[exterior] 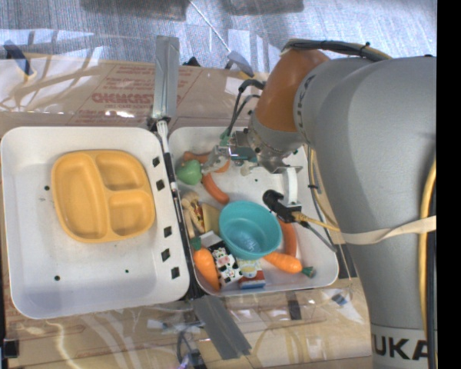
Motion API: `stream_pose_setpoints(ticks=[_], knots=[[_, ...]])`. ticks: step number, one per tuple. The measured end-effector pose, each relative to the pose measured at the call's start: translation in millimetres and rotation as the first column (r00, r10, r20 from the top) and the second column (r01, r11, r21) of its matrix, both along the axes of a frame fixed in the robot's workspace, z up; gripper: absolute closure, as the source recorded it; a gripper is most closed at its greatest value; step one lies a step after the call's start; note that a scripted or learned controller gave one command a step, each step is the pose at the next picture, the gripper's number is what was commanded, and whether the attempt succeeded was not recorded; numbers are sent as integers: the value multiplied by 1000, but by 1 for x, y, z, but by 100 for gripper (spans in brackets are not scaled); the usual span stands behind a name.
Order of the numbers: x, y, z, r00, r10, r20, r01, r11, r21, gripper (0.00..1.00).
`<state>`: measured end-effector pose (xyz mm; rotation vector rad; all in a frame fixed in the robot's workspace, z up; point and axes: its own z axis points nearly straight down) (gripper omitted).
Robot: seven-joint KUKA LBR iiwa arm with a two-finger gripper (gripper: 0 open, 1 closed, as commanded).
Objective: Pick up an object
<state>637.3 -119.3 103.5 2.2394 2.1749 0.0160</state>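
Over the right bin (329,271), toward its 12 o'clock end, the arm's jaws (224,157) hang low among the toys, just beside a green apple-like piece (189,172) and an orange sausage-shaped piece (214,188); whether they are spread or pressed together I cannot tell. Nothing looks lifted yet. A teal bowl (250,228), toy carrots (206,268) and a small cow-patterned block (226,265) lie toward 6 o'clock. The left bin (23,229) carries a yellow divided tray (101,194). Judged so, the grasp and lift remain.
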Motion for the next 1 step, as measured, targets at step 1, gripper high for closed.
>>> stream_pose_setpoints(ticks=[1], knots=[[-5, 2, 0, 1000, 5, -19, -5, 1000, 3, 100]])
